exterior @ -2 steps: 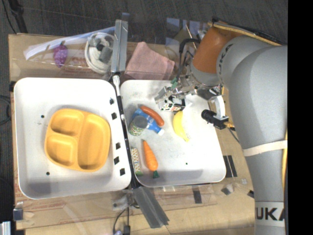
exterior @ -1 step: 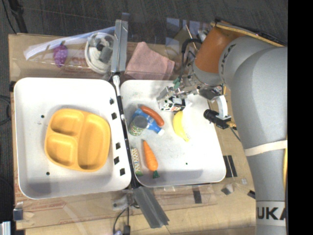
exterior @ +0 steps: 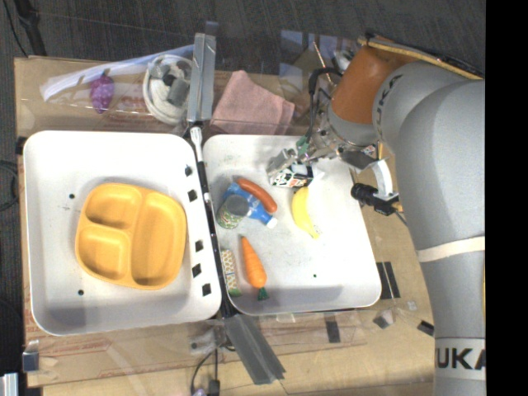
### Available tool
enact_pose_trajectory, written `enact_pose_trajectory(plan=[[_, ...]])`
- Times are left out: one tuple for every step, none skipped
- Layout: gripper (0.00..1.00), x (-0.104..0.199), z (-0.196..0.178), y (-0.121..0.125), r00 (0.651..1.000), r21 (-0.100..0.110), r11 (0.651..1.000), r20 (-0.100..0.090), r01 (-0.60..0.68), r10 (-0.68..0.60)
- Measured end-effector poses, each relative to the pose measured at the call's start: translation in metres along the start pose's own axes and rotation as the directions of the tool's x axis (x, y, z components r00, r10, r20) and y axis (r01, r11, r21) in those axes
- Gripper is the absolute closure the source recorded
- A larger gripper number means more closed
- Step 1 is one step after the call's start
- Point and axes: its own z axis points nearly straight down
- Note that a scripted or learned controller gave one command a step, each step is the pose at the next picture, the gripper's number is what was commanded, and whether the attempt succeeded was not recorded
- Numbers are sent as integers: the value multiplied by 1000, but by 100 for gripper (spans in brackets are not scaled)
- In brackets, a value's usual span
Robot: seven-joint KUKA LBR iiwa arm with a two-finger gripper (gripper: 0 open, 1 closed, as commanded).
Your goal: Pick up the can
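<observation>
The can [exterior: 242, 208] has a blue side and a dull grey end. It lies on its side in the right bin [exterior: 346, 254], close to that bin's left wall. A red sausage [exterior: 256, 194] rests against its upper edge. My gripper [exterior: 290, 168] hangs over the upper middle of the right bin, up and to the right of the can and apart from it. It sits just above the top end of a yellow banana [exterior: 305, 212]. The grey arm with its orange band [exterior: 360, 89] comes in from the upper right.
An orange carrot [exterior: 253, 264] lies below the can, and a small corn-like piece [exterior: 228, 272] lies against the left wall. The left bin [exterior: 49, 295] holds a yellow divided plate [exterior: 132, 235]. A pink cloth [exterior: 252, 104] and a plastic bag [exterior: 124, 89] lie behind the bins.
</observation>
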Motion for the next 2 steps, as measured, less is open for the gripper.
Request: enact_pose_trajectory(plan=[[0, 12, -1, 1, 1000, 2, 1000, 8, 5, -5], [0, 25, -2, 4, 999, 0, 999, 9, -45, 45]])
